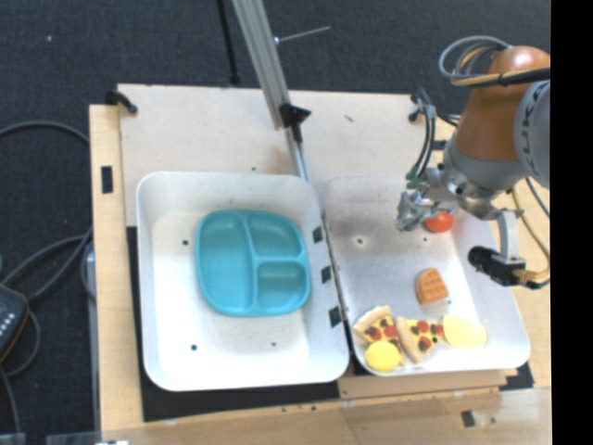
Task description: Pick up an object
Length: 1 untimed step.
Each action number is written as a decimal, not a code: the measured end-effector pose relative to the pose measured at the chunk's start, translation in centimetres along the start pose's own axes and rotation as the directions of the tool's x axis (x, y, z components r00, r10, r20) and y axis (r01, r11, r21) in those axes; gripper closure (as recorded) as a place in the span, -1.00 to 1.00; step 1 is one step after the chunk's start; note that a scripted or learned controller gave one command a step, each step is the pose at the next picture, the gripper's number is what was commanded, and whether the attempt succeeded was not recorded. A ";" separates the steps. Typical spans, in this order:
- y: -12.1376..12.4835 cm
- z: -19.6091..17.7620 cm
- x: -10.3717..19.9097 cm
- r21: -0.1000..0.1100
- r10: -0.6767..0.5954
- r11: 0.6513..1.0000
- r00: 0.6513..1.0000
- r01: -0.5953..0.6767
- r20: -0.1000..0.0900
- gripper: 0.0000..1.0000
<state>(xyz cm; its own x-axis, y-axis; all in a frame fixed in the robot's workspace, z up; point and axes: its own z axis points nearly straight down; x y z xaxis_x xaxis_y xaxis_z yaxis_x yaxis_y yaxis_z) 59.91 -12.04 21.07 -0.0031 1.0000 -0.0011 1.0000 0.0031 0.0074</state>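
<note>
My gripper [416, 211] hangs over the far part of the right bin [371, 248], under the orange-banded wrist. A small red-orange round object [439, 221] lies right against the gripper's right side, partly hidden by it. I cannot tell whether it is gripped. Nearer the front lie an orange-brown bread-like piece [431, 286], a pale yellow piece [463, 333], two pizza slices [416, 335] and a yellow round piece [382, 356].
The left bin [162, 341] holds a teal divided plate [252, 261]. A slanted metal rail [269, 63] runs from the top down to the gap between the bins. A black cable end [496, 265] hangs beside the arm on the right.
</note>
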 end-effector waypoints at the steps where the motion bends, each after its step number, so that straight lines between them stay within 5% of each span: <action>1: 0.2 -4.5 -0.1 0.001 0.000 1.000 1.000 0.000 0.000 1.00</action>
<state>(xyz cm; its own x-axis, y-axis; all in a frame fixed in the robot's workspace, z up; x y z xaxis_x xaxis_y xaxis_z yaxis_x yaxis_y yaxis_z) 60.06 -12.15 25.58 -0.0032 1.0000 -0.0012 1.0000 0.0033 0.0066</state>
